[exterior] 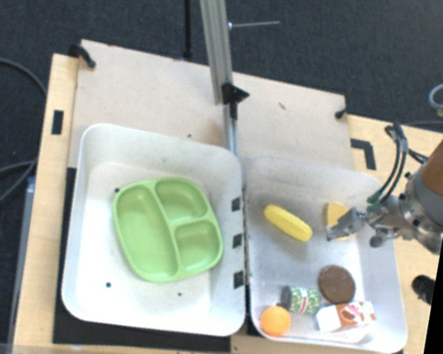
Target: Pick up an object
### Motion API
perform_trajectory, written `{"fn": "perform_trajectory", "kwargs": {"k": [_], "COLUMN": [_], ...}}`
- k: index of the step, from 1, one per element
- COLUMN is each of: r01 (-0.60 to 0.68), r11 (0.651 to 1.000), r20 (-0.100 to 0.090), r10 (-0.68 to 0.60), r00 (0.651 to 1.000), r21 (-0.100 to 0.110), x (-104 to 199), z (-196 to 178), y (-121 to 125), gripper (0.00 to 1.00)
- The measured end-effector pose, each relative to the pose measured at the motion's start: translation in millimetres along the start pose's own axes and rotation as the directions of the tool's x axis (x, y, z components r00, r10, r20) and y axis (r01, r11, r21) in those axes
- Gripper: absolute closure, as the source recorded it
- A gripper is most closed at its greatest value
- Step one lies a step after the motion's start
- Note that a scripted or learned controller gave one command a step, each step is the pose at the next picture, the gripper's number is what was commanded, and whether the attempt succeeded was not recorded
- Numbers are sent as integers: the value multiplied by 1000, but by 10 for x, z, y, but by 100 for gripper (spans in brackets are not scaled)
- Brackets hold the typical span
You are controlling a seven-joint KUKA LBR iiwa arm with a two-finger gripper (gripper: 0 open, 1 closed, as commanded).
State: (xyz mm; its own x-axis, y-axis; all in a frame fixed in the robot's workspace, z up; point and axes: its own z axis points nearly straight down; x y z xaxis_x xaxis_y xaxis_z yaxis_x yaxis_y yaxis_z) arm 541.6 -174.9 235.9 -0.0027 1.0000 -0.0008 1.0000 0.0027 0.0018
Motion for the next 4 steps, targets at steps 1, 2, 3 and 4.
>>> {"fn": "perform_trajectory", "kwargs": {"k": [1,2,3,4], "r01": [-1,-2,-3,-3], "r11": [1000,1000,1000,1000], "r20": [0,0,0,5], "r10": [1,2,3,3], "r00": [1000,1000,1000,1000], "r21": [0,5,5,-5], "x": [0,12,9,-13], "z": [0,432,856,1346], "y": [0,39,33,50], "gripper": [0,0,0,0]}}
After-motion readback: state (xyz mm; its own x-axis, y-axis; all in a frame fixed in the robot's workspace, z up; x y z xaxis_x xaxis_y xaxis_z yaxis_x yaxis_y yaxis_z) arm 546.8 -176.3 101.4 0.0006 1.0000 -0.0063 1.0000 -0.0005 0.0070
